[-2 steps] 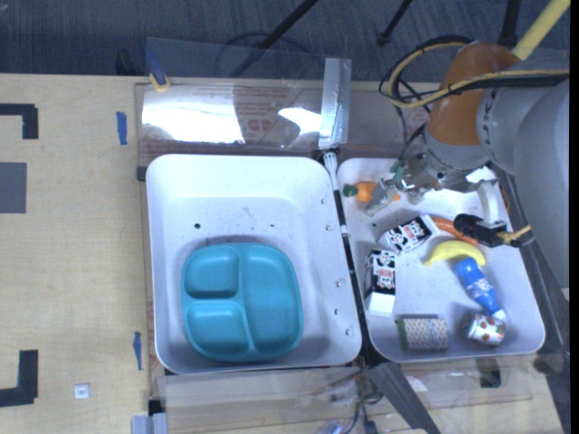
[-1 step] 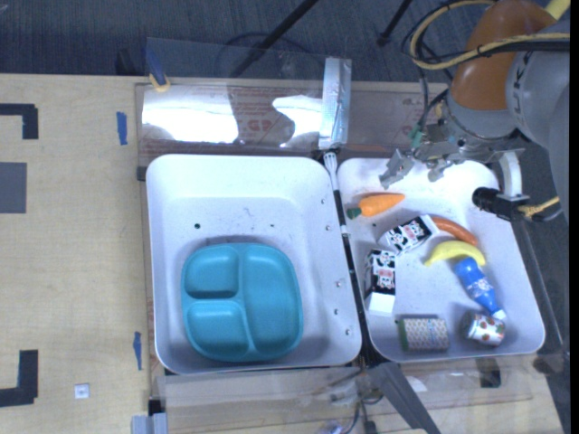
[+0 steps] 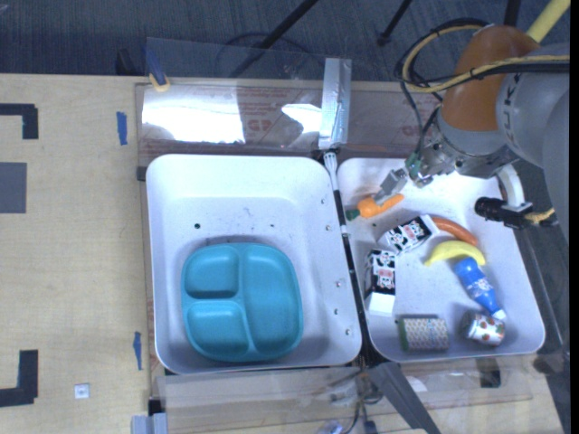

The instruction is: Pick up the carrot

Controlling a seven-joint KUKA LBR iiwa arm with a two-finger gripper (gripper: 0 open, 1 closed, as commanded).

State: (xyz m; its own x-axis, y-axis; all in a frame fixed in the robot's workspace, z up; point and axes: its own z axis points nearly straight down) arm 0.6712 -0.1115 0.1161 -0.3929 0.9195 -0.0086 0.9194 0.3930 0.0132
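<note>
Lowest in frame, a grey mesh-sided cylinder [image 3: 423, 332] rests by the right white bin [image 3: 529, 333] rim, while higher up the gripper [image 3: 395, 183] hovers just above the small orange carrot [image 3: 378, 206], apparently poised to descend, finger state unreadable.

A pale wooden worktop [image 3: 63, 269] fills the left side, marked with black tape corners [image 3: 25, 120] and short blue tape strips [image 3: 121, 127]. Beyond its far edge lies dark blue-grey carpeted floor [image 3: 226, 7], crossed by thin black tripod legs [image 3: 412, 3]. A shiny clear plastic sheet [image 3: 226, 116] lies at the far edge of the worktop, catching bright glare from overhead light.
</note>
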